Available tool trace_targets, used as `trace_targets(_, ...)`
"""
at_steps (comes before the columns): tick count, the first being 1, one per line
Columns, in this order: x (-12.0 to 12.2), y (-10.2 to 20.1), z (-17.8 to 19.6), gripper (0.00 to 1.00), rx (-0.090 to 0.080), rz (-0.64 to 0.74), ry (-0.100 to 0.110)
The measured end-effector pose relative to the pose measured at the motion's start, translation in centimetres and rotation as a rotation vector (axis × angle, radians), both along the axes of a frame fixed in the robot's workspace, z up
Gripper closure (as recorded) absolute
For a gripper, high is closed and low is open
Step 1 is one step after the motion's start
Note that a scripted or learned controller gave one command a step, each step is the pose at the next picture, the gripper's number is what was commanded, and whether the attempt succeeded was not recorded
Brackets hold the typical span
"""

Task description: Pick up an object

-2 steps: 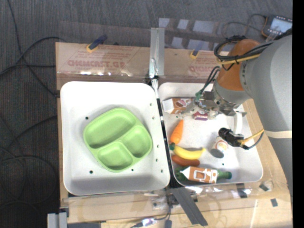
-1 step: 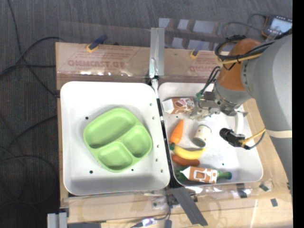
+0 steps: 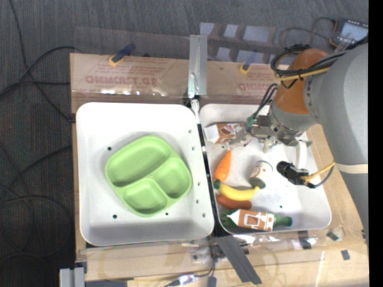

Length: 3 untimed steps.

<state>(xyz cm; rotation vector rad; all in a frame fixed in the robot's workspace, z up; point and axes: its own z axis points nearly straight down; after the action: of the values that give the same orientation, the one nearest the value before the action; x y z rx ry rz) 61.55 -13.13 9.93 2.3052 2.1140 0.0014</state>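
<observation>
The objects for picking lie in the right-hand white bin [image 3: 320,211], and the banana [image 3: 238,191] makes a handy landmark: it rests near the bin's left wall, curved, with its dark tip pointing up and to the right. Just above it and touching its left end stands a carrot [image 3: 222,166], orange with a green stub at the bottom, leaning along the bin's left wall. Directly below the banana, pressed against it, is a reddish-brown sausage-shaped item [image 3: 232,202], and below that again lies a carton with an orange and white label [image 3: 254,220], flat on its side, with a dark green piece at its right end. Up and to the right of the banana's tip sits a small white and brown object [image 3: 260,171] that is too blurred to name. Well above the banana, in the bin's upper left corner, lies a small brown and white packet [image 3: 225,131]. The gripper [image 3: 263,133] hangs above and to the right of the banana, beside that packet; whether its jaws are wide or narrow I cannot tell, and nothing is seen between them. Left of the banana, across the divide, the other white bin [image 3: 90,178] holds a green three-compartment plate [image 3: 149,174].
</observation>
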Motion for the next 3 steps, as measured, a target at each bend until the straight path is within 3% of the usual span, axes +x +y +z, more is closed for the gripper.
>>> trace_targets(1, -4.2, 1.1, 10.2, 0.0, 0.008, -0.062, 0.011)
trace_targets(2, -6.0, -2.6, -1.0, 0.0, 0.007, -0.006, 0.001)
trace_targets(3, -12.9, -3.3, -1.0, 0.0, 0.003, 0.131, -0.001)
